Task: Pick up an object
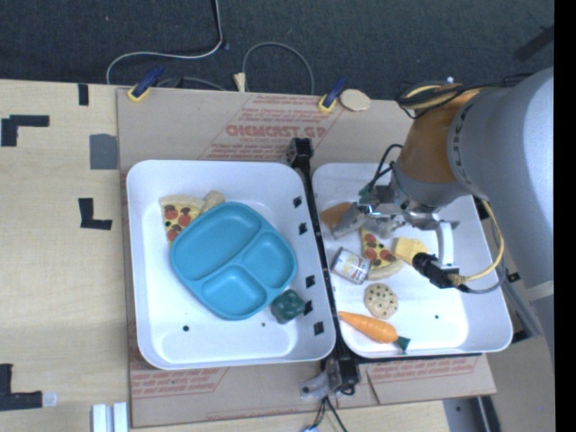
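My gripper (389,216) hangs low over the back middle of the right bin (486,331), below the orange wrist band. Just under and in front of it lies a toy pizza slice (379,252). A yellow cheese wedge (409,247) lies to that slice's right and a brown bread piece (337,214) to the gripper's left. A small silver can (349,265) lies on its side near the bin's left wall. Further forward are a cookie (381,301) and an orange carrot (369,328). Nothing can be seen held in the gripper.
The left bin (148,331) holds a blue divided plate (234,259), a second pizza slice (180,214) behind it and a dark green object (288,307) at its front right. The bins' shared wall (313,241) runs between them. A cable loops off the arm at the right.
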`<state>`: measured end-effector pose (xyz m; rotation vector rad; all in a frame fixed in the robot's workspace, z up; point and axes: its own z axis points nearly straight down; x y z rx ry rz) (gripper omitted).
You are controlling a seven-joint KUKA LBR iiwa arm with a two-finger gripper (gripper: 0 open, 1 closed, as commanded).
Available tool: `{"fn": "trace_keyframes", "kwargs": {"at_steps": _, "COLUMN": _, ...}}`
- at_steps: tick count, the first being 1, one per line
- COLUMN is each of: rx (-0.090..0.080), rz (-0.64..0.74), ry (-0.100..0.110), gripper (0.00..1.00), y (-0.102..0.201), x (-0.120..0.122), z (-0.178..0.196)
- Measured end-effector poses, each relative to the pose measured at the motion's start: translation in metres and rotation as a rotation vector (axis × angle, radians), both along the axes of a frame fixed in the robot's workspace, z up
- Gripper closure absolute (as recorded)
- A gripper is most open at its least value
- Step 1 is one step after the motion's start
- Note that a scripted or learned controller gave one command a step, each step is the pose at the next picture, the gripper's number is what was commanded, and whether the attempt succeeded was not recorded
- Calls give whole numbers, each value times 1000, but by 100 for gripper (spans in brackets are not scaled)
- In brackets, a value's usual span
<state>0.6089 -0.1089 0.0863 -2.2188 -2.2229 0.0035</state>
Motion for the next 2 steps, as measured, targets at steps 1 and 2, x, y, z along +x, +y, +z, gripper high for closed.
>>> {"fn": "trace_keyframes", "kwargs": {"at_steps": 1, "rx": 1, "rz": 0, "ry": -2, "gripper": 100, "y": 0, "x": 1, "z": 12}}
{"fn": "trace_keyframes", "kwargs": {"at_steps": 2, "rx": 1, "rz": -1, "ry": -1, "gripper": 0, "y": 0, "x": 1, "z": 12}}
